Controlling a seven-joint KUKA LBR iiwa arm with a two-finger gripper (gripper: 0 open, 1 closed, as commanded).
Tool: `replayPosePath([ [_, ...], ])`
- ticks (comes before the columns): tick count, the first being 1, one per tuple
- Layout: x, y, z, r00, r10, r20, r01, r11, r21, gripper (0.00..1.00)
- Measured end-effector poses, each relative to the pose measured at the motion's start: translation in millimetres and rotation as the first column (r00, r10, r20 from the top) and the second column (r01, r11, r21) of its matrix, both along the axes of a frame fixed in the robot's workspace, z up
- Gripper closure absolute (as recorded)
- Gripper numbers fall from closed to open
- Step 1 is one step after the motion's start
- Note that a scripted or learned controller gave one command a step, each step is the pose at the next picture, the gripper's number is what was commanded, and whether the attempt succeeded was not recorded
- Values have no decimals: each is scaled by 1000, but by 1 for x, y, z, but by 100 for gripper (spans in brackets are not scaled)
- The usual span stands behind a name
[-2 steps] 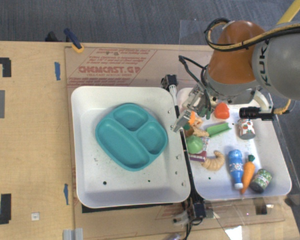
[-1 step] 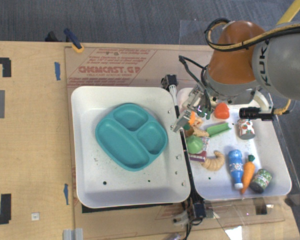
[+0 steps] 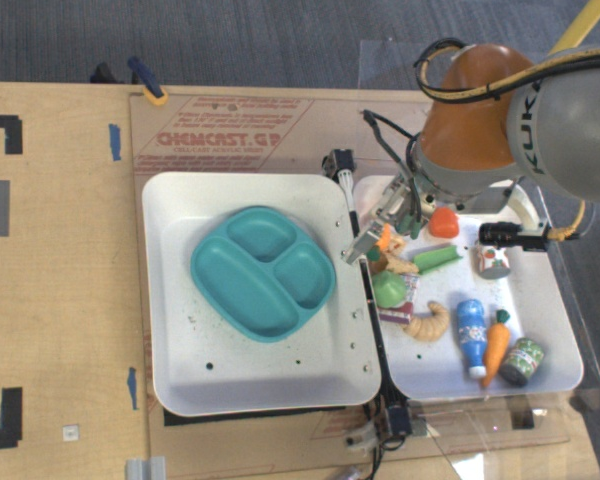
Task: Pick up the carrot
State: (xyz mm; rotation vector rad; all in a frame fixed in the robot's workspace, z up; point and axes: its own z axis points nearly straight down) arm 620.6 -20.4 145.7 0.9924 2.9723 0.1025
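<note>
Gripper point(image 3: 372, 240) first: we are hovering it low at the near-left edge of the right bin point(image 3: 555, 298), and we cannot tell its state or whether it grips anything. We are sitting well apart from the carrot point(image 3: 496, 345), which is lying tilted between the blue bottle point(image 3: 470, 333) and a dark can point(image 3: 521, 360), so we judge a reach toward the bin's front still pending.
</note>
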Motion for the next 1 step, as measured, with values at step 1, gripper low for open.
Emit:
replayPosePath([
  [1,0,0,0,1000,-2,0,2,1000,1,0],
])
